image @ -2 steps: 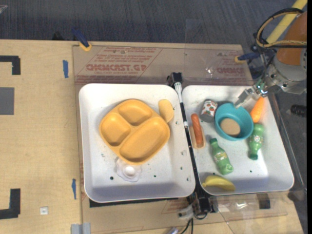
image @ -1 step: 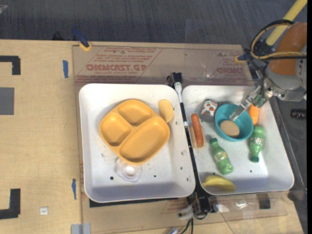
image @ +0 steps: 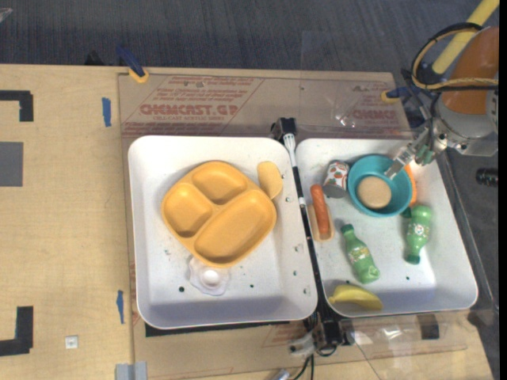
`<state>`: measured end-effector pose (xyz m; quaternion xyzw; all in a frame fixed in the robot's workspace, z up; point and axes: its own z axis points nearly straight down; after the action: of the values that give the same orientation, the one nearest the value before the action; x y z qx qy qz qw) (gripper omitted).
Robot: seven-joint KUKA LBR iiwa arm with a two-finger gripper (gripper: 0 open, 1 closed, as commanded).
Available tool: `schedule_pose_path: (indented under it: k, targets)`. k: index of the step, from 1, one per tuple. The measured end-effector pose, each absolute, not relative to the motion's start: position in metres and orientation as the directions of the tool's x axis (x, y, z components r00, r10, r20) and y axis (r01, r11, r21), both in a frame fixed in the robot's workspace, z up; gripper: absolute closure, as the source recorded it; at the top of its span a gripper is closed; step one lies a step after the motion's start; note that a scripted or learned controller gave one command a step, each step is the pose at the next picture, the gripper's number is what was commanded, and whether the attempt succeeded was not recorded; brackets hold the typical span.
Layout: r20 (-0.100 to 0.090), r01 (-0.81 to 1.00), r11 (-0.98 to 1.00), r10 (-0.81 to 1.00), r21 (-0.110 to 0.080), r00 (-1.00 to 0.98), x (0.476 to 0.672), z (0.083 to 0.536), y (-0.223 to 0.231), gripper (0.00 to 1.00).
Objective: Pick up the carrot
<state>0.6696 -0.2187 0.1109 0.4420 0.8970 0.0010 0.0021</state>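
2 bins, 2 green bottles, 1 yellow plate, 1 teal bowl.

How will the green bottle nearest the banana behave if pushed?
The green bottle lies on its side and looks round-bodied, so it would probably roll. It looks like smooth toy plastic: likely light, stiff, perhaps slippery.

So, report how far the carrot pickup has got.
Done: the gripper is over the right white bin, by the round teal bowl's rim. In hand: it sits at the small orange carrot there; grip can't be confirmed. Left: a clear lift.
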Motion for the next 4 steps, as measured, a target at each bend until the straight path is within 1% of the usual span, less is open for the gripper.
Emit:
schedule_pose_path:
  k: [1,2,3,4]
  targets:
    - [0.018,0.79,0.613,0.79,-0.001,-0.613,0.668,0.107,-0.212,0.0]
    - [-0.025,0.801,0.598,0.802,0.028,-0.597,0.644,0.103,-0.211,0.0]
    - [-0.032,0.804,0.594,0.804,0.026,-0.593,0.619,0.104,-0.203,0.0]
    - [-0.024,0.77,0.637,0.771,0.033,-0.637,0.605,0.103,-0.217,0.0]
